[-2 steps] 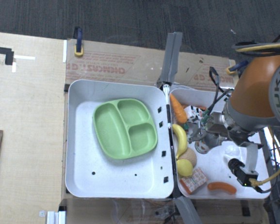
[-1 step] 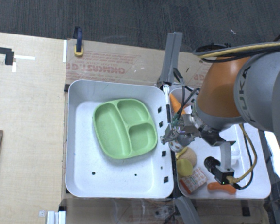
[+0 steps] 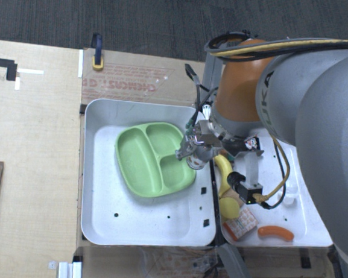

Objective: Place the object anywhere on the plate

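the gripper (image 3: 192,151) is seen over the right edge of the green plate (image 3: 151,160) in the left bin (image 3: 95,177); its grasp cannot be told. a banana (image 3: 223,167) lies in the right bin (image 3: 302,228), beside a carrot (image 3: 276,233).

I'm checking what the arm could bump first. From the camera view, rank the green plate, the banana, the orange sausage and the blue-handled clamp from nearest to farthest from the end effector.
From the end effector:
1. Green plate, directly beneath, left bin.
2. Banana, just right, right bin.
3. Orange sausage, lower right.
4. Blue-handled clamp, upper left on the bench.
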Controlling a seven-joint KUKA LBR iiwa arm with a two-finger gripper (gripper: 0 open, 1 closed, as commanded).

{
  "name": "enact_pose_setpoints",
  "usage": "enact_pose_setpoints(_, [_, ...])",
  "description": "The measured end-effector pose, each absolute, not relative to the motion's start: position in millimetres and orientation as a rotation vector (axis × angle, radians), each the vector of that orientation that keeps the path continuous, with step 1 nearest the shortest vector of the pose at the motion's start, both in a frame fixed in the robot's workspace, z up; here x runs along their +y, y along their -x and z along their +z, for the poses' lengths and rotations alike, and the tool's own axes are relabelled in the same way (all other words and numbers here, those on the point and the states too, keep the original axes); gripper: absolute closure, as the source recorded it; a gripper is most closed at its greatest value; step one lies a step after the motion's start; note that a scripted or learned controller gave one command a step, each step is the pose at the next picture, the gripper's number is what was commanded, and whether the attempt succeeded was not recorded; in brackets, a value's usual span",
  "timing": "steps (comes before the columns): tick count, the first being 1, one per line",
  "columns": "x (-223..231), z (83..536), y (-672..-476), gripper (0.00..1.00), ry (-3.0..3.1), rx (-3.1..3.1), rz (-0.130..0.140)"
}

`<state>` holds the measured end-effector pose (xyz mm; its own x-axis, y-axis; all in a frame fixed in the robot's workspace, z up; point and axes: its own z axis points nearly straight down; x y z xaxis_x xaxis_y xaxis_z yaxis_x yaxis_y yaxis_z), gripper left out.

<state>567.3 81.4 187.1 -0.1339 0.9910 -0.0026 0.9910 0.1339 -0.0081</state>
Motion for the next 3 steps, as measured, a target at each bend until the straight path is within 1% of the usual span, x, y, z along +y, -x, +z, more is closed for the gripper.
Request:
enact_pose_setpoints(1, [79.5, 236.7, -595.9, 1.00, 1.851, -2.536, 0.010])
enact_pose_setpoints(2, [79.7, 236.6, -595.8, 0.00, 1.850, -2.537, 0.010])
enact_pose_setpoints(3, [123.7, 131.5, -528.5, 0.00, 1.884, -2.508, 0.014])
